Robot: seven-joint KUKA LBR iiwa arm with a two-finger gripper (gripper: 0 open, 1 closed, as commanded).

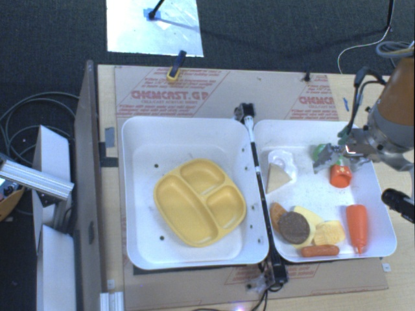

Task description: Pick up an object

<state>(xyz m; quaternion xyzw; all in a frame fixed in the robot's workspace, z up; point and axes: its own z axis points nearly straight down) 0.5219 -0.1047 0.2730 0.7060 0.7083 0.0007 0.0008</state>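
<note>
Gripper (pixel 338 154) above tomato (pixel 340 175), right bin (pixel 387 225)

Bench (pixel 194 86) carried 2 white bins side by side: left bin (pixel 139 173) & right bin (pixel 379 232), touching at mid-bench.

Right bin (pixel 389 238) holds the pickable items. Small orange-red piece w/ green top (pixel 340 174) sits upright-ish near the bin's upper right, just beside the gripper (pixel 334 154). Carrot (pixel 356 227), orange, lies lengthwise along the right side, tip toward the front. White wedge-shaped piece (pixel 280 172) at upper left, near the divider. Front-left cluster, touching: brown round cookie (pixel 294 227) on top of pale yellow pieces (pixel 321 229), w/ a small tan piece (pixel 278 213) at its left. Orange sausage-like item (pixel 319 251) lies crosswise at the front edge.
</note>
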